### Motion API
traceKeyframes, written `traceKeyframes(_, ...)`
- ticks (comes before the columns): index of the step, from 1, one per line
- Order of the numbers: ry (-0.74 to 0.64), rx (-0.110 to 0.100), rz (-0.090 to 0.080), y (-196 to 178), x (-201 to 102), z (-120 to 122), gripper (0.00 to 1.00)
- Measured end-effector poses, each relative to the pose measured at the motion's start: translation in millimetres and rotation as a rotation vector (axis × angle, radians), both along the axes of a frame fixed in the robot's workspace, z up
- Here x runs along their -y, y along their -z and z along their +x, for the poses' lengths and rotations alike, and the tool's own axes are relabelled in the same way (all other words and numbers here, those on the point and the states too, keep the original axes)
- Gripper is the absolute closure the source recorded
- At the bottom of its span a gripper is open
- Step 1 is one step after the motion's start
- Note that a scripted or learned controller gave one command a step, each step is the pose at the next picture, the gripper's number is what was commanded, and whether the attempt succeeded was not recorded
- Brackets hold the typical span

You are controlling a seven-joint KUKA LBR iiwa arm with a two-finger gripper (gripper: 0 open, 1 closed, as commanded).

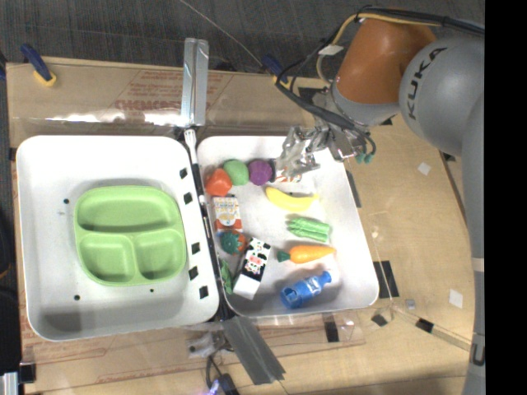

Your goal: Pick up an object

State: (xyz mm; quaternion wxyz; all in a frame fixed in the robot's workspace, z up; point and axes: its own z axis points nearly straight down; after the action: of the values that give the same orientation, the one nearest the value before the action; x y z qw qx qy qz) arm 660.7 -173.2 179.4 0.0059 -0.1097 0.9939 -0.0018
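My gripper (pixel 295 164) hangs over the back of the right bin (pixel 350 220), just right of a purple fruit (pixel 261 171) and above a yellow banana (pixel 289 197). Nothing shows between its metal fingers (pixel 290 156). To the left sit a green fruit (pixel 236 171) and an orange-red fruit (pixel 217 183). Lower in the bin lie a green pod (pixel 309 228), an orange carrot (pixel 309 253), a blue bottle (pixel 305 290), a black-and-white carton (pixel 253 267), a small printed packet (pixel 226 213) and a strawberry (pixel 231 242).
The left bin (pixel 41 220) holds a green divided tray (pixel 129 234). A metal bar (pixel 194 81) stands at the back between the bins. The arm's orange band (pixel 375 60) and grey body (pixel 449 89) loom over the bench's right side.
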Motion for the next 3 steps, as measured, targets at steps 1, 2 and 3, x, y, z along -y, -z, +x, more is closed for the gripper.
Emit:
traceKeyframes(1, 0.02, -0.006, 0.0, 22, 37, -3, 1.0)
traceKeyframes(2, 0.122, 0.002, 0.0, -76, 18, -1, 1.0)
traceKeyframes(3, -0.09, -0.017, 0.004, 23, 35, -4, 1.0)
